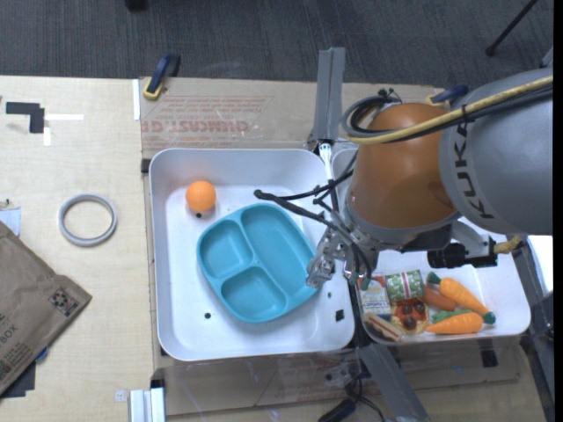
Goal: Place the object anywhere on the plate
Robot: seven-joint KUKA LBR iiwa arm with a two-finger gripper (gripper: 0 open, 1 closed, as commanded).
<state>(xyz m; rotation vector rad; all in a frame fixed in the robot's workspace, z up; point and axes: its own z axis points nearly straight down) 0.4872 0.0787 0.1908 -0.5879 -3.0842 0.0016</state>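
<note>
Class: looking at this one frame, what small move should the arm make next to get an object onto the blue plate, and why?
Probably a short lift and shift toward the right bin. The pincer sits low at the blue plate's right edge with nothing visibly between its tips, while the carrots and other toy food lie in the right bin, and the orange ball rests beside the plate.

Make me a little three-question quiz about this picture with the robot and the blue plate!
1. True or false: the orange ball lies on the blue plate.
2. Which bin holds the toy carrots? A) left bin B) right bin
3. Fill in: the plate has ___ compartments.

Key:
1. False. The ball rests on the left bin floor, beside the plate's upper left edge.
2. B, the right bin.
3. Three.

The pincer hangs at the plate's right edge.
</note>
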